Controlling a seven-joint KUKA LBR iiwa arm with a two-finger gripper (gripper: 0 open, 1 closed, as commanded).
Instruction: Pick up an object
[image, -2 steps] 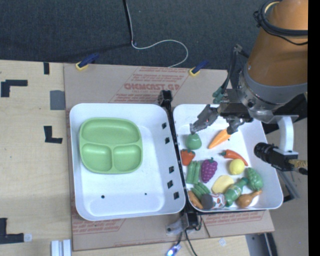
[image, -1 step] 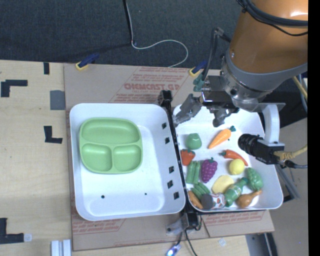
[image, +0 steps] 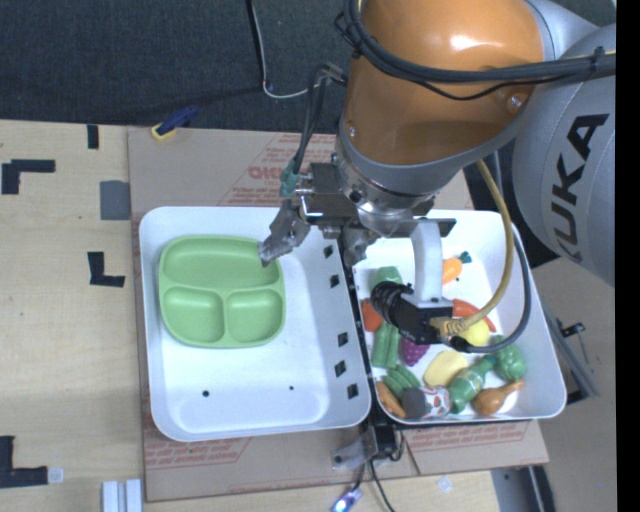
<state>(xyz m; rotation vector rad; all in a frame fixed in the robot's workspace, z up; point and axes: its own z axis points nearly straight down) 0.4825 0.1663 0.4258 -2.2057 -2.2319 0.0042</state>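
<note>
The objects to choose from, a heap of toy food (image: 440, 360), lie crowded in the right bin (image: 535, 300): green pieces, a purple bunch that looks like grapes, a yellow piece, an orange carrot-like one near the far wall and brownish ones at the near corner, all touching or overlapping. Packed like that, any single piece probably has neighbours pressing on it, which would make a clean grab awkward. The gripper (image: 283, 240) is not among them; it hangs over the left bin (image: 240, 410), just at the far right corner of the green divided plate (image: 222, 292), which sits flat in that bin's far half with three bare compartments. Whether the jaws stand apart or together I cannot tell, since the tip is a small dark shape seen from above, and nothing is visibly held. The arm's (image: 440, 90) orange band looms over the wall shared by the bins, with a black cable looping down across the toys. White letters on the grey link at the right read "KUKA". Red printing on the cardboard (image: 200, 170) beneath the bins is upside down and too small to read.
</note>
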